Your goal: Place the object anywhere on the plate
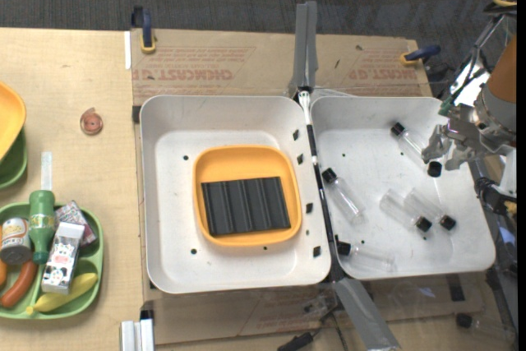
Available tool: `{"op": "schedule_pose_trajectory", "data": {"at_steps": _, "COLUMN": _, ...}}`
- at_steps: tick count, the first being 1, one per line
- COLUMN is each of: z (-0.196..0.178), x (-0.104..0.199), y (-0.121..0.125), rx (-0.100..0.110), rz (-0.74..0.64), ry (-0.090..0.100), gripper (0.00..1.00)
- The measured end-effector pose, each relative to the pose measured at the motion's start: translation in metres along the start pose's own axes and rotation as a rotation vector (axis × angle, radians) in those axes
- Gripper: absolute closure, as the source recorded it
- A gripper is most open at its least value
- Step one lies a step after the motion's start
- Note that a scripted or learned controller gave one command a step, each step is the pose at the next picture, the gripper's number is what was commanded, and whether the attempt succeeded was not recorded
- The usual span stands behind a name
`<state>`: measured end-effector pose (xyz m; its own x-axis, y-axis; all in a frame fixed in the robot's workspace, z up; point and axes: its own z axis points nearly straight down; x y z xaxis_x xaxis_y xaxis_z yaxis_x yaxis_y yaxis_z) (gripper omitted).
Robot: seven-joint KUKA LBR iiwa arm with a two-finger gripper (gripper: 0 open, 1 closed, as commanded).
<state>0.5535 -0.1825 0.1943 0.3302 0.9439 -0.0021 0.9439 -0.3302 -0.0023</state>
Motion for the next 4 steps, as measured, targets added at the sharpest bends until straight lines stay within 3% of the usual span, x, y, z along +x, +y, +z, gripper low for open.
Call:
{"op": "schedule_pose_trajectory", "data": {"at_steps": 1, "z": -0.093, "x": 0.054, "y": 0.045, "rx": 0.0, "rz": -0.179, "ry": 0.0, "gripper": 1.0}}
{"op": "schedule_pose_trajectory", "data": {"at_steps": 2, "z": -0.016, "x": 0.087, "y": 0.081, "rx": 0.0, "rz": -0.4, "ry": 0.0, "gripper": 1.0}}
{"op": "schedule_pose_trajectory", "data": {"at_steps": 3, "z": 0.003, "x": 0.137, "y": 0.063, "rx": -0.001, "rz": -0.668, "ry": 0.001, "gripper": 1.0}}
{"op": "schedule_pose_trajectory", "data": {"at_steps": 4, "z": -0.045, "x": 0.12, "y": 0.07, "rx": -0.005, "rz": -0.906, "ry": -0.001, "gripper": 1.0}}
